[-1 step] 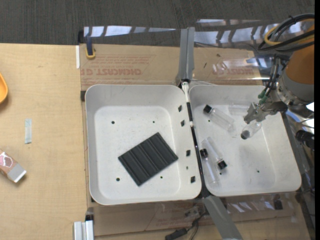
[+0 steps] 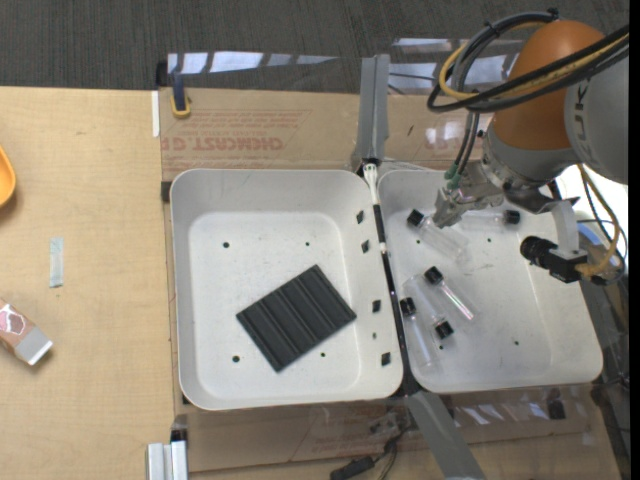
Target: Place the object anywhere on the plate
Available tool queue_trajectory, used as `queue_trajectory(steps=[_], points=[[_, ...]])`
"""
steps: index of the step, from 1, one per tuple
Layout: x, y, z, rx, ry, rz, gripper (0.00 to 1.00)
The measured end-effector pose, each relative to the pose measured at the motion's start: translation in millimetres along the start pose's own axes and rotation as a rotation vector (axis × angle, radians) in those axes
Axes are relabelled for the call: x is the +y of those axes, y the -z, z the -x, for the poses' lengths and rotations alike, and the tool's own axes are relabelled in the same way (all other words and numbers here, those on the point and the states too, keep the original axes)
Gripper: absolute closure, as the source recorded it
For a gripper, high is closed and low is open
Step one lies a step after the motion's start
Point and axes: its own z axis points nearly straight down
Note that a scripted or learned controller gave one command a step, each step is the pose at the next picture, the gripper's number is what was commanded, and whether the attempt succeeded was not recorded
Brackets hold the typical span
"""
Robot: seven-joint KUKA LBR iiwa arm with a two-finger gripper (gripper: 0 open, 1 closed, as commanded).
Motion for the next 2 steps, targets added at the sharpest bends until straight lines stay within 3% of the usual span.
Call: queue_trajectory(steps=[1, 2], points=[[-5, 70, -72, -0.001, -0.142, -0.001, 1.0], [-24, 83, -165, -0.001, -0.323, -0.003, 1.0]])
